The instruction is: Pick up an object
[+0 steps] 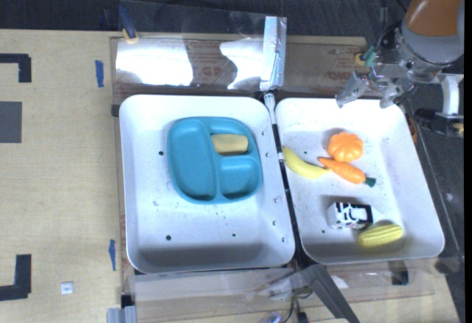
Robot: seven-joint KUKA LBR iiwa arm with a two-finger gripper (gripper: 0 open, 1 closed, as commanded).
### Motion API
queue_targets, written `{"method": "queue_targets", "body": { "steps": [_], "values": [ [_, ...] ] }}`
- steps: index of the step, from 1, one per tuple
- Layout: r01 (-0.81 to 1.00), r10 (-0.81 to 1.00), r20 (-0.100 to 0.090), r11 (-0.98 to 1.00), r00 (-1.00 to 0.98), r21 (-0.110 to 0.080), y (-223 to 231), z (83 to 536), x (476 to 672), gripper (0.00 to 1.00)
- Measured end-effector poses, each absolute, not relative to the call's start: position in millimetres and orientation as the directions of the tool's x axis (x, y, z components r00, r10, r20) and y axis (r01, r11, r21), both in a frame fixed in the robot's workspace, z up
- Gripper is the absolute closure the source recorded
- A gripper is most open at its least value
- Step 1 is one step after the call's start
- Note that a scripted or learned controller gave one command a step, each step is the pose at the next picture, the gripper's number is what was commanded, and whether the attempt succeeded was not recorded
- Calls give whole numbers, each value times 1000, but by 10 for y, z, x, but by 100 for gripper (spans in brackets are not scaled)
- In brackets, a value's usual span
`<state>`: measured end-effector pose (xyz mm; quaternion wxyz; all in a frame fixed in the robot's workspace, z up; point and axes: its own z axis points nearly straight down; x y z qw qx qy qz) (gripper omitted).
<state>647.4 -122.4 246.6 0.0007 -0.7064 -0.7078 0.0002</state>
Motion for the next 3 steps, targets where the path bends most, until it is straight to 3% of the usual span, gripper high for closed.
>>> {"method": "queue_targets", "body": {
  "steps": [1, 2, 3],
  "values": [
    [999, 999, 1, 42, -42, -9, -1289, 1436, 5772, 0],
    [999, 999, -1, 53, -53, 5, -1250, 872, 5760, 0],
    [999, 999, -2, 52, -51, 12, -1254, 992, 5778, 100]
  ]
}}
